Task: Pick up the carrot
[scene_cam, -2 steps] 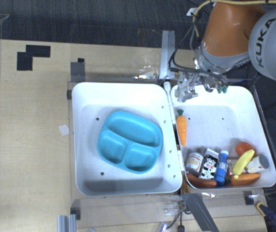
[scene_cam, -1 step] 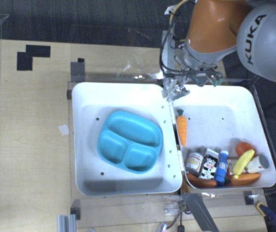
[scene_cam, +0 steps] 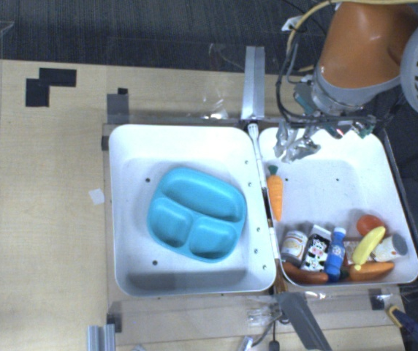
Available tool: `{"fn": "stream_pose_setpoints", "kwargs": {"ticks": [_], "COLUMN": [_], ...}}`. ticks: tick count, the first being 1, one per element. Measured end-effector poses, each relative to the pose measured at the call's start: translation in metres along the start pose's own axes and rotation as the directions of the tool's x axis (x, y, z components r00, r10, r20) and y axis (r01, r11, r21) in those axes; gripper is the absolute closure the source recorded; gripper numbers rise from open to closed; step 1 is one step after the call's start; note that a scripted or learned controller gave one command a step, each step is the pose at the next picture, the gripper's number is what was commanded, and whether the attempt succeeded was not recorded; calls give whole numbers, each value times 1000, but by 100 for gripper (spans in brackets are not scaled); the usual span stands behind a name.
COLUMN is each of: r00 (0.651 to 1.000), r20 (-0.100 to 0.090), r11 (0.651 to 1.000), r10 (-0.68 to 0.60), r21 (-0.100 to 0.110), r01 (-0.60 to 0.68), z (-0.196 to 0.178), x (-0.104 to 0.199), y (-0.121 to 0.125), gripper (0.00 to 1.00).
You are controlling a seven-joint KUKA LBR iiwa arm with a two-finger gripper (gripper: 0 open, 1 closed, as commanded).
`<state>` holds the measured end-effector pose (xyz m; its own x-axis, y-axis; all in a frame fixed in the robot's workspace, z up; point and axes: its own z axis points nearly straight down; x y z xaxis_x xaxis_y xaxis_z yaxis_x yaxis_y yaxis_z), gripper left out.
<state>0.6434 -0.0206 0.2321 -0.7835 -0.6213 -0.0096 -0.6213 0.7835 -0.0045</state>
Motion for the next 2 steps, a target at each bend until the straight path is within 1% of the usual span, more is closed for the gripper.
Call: {"fn": "stream_pose_setpoints", "kwargs": {"ticks": [1,2], "r00": [960,819], "r20": [5,1], "r11": [960,819], "r10": [-279,-574], "r21": [3,-3], "r01": [279,574], "z": [-175,-49], "x": [-44,-39], "y": [10,6], "gripper": [100,100]}}
